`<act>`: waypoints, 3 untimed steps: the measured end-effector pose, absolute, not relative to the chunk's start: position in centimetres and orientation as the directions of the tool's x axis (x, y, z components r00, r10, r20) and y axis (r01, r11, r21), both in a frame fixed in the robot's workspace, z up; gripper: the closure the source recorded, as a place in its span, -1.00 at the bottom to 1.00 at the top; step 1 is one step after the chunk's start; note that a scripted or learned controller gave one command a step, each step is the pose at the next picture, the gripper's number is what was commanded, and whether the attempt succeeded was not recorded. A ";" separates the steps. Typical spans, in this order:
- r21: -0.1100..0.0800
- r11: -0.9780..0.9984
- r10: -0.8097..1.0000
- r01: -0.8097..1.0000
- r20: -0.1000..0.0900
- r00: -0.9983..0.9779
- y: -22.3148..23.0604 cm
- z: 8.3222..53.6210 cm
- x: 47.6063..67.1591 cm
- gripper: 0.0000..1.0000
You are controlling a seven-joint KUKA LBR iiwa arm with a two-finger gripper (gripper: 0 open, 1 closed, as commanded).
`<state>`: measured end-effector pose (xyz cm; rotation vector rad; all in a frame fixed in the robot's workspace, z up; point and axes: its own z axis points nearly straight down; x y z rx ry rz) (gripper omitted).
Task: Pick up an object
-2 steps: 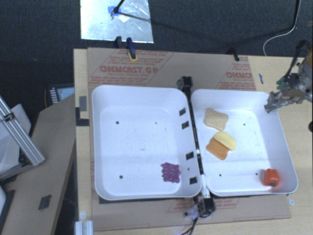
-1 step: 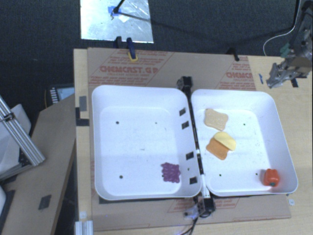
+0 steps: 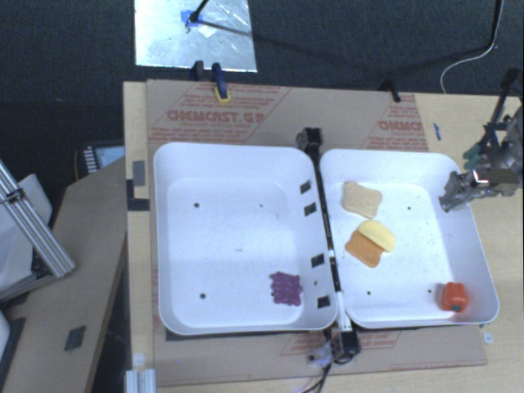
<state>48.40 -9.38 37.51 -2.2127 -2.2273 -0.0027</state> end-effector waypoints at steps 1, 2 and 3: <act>0.007 0.015 1.000 1.000 0.003 -0.015 0.6 41.3 51.0 1.00; 0.001 0.012 1.000 1.000 0.002 -0.012 6.7 40.2 48.6 1.00; 0.015 0.009 1.000 1.000 0.005 -0.009 10.9 51.1 48.7 1.00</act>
